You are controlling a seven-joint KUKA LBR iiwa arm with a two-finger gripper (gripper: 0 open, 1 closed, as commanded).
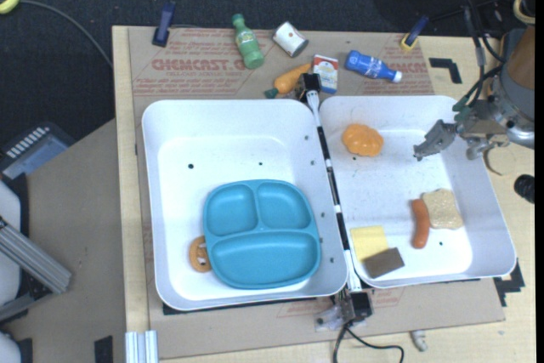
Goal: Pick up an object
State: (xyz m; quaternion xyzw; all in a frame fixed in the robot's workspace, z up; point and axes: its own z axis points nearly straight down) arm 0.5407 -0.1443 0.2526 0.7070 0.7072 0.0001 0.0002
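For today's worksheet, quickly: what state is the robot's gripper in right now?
Grey two-finger gripper: over the right white bin, holding nothing visible; whether it is open or closed cannot be told.

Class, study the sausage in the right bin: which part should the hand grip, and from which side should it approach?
Grip the sausage across its narrow middle, coming from above. It lies flat and elongated, and the bread slice crowds one long side, so one finger probably must slip between them.
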